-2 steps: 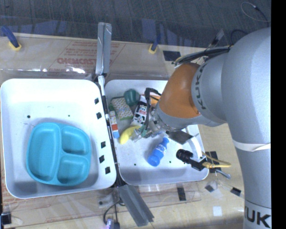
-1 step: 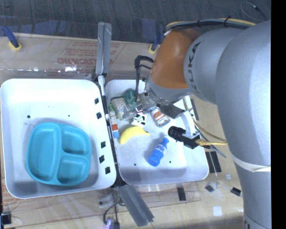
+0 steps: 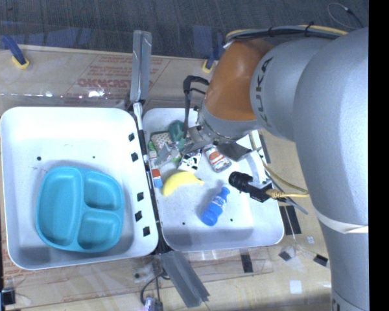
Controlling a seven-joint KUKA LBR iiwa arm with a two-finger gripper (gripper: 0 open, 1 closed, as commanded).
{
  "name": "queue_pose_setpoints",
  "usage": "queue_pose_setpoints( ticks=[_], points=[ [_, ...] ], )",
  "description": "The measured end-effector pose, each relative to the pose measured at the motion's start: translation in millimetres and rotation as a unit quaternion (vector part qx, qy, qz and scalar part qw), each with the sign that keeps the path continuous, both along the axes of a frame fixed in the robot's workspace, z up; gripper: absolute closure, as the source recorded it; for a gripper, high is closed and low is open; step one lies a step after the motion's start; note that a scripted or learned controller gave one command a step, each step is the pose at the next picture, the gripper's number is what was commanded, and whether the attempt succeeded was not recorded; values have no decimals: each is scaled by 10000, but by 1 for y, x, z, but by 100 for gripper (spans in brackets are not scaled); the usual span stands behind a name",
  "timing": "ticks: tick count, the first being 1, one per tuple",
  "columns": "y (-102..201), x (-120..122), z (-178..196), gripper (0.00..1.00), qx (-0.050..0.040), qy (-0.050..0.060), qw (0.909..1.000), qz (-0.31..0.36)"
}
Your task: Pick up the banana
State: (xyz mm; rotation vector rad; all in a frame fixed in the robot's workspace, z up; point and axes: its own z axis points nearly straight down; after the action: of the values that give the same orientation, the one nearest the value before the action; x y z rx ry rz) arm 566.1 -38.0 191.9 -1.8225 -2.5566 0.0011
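Note:
A yellow banana lies in the right bin, near that bin's left wall and about mid-depth. My gripper hangs just above and behind the banana, over a cluster of small items. It sits under the grey and orange wrist that covers the bin's far right part. Nothing shows as held.
A blue bottle lies right of the banana. A green item, a red and white item and other small clutter crowd the bin's back. The left bin holds a blue divided plate.

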Motion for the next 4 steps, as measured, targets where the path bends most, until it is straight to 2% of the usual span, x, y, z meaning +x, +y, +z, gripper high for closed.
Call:
queue_pose_setpoints(
  ticks=[1,2,3,4],
  points=[
    [10,47,0,0,-6,0,9874,-1583],
    [-7,-11,-1,0,-3,13,9956,-935],
    [-18,-58,-1,0,0,11,9994,-355],
    [-65,-48,-101,0,-2,9,9964,-849]
  ],
)
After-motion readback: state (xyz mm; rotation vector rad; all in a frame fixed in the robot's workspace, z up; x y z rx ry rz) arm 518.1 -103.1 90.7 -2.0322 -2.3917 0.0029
